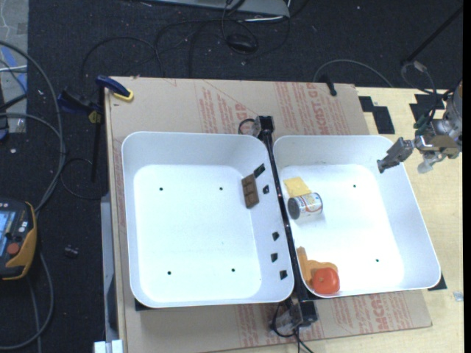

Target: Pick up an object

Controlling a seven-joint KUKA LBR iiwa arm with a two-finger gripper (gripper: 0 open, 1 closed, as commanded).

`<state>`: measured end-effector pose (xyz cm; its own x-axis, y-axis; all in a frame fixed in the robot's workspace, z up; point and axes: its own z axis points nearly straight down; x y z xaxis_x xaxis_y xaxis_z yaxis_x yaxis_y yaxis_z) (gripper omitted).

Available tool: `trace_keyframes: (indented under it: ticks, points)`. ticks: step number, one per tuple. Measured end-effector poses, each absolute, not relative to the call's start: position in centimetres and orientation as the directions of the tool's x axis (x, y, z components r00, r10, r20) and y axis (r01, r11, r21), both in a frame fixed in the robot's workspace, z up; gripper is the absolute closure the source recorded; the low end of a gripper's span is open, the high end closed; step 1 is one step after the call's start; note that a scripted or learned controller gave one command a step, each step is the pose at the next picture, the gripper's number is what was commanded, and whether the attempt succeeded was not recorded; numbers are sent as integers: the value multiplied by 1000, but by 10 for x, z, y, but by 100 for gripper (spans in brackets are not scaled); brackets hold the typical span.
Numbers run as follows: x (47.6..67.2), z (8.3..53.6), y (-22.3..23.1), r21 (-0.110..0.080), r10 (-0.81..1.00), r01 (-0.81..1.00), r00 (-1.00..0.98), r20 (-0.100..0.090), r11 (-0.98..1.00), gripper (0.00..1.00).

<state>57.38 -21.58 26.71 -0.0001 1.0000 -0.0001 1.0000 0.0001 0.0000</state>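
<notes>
The right bin (397, 219) holds a yellow block (296, 186) with a small silver can (305, 205) lying against its near side. A red ball-like object (326, 279) and an orange piece (310, 259) rest in that bin's near left corner. A brown block (250, 192) leans on the right wall of the left bin (147, 219). My gripper (411, 160) hovers over the far right rim of the right bin, well to the right of the can. It is open and nothing sits between its fingers.
A black divider strip (276, 219) runs between the two bins. Both bins stand on a cardboard sheet (199, 101). Cables and a yellow-and-blue clamp (116, 88) lie beyond the far left corner. A handheld controller (16, 237) sits at the left.
</notes>
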Motion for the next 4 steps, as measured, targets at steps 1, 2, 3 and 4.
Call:
trace_keyframes:
  ticks: [1,2,3,4]
  points:
    - [574,267,-216,0,1000,1000,0,0,0,0]
    - [574,267,-216,0,1000,1000,0,0,0,0]
    - [574,267,-216,0,1000,1000,0,0,0,0]
    - [574,267,-216,0,1000,1000,0,0,0,0]
